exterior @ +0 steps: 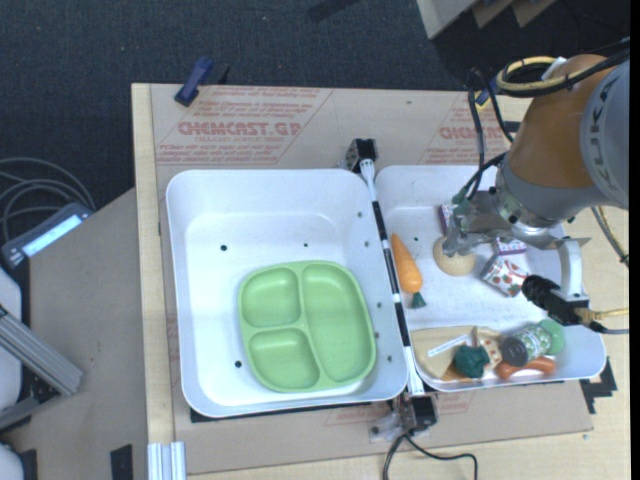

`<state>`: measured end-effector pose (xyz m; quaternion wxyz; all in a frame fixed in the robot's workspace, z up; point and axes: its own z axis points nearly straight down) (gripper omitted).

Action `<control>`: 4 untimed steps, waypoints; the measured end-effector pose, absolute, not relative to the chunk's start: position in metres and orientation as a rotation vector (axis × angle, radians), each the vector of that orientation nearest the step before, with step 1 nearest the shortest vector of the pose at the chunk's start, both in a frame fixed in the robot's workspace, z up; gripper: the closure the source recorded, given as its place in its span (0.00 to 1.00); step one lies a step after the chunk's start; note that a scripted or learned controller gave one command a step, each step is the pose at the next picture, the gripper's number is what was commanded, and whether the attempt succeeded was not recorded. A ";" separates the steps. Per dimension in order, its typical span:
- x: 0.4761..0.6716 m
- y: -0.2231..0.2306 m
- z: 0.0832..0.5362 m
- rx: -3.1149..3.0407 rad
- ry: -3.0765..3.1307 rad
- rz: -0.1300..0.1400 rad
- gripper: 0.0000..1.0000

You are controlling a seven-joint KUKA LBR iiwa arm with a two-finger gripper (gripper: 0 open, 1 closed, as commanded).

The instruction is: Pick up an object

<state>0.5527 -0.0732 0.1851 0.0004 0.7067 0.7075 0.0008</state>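
Reach phase of a pick, seen from above. The hand (458,236) sits low in the right bin (420,183), near its middle, directly over a small round tan object (455,261) (possibly a biscuit or wooden disc) that lies on the bin floor. Whether the hand is wide or narrow cannot be told from this angle, and nothing shows between its tips. Other candidates share the bin: a toy carrot (405,265) along its left wall, a patterned packet (505,270) just right of the disc, and a cluttered pile (500,353) at its near edge. The left bin (200,208) carries a green divided plate (303,324). The next move, in all likelihood, calls for closing squarely on the disc, then lifting clear.
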 end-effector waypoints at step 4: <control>0.589 -0.200 0.095 2.216 2.219 0.001 1.00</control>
